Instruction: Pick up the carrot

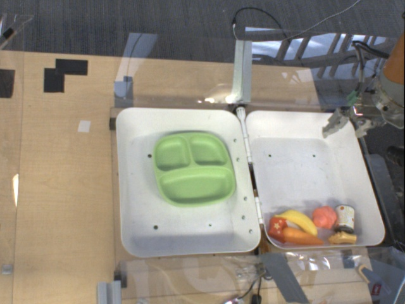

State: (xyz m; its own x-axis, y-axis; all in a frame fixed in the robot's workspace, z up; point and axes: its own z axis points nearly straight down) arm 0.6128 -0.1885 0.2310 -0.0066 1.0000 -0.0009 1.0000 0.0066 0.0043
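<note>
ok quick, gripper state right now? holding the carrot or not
gripper: open, holding nothing, over the far right corner of the right bin. carrot lies at the bin's near edge.

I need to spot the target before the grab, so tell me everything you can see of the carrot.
The smooth orange toy carrot lies flat along the near edge of the right shallow white bin, tapering toward the right. It looks like plastic. A yellow banana rests against its upper side and a red pepper-like piece touches its left end.
</note>
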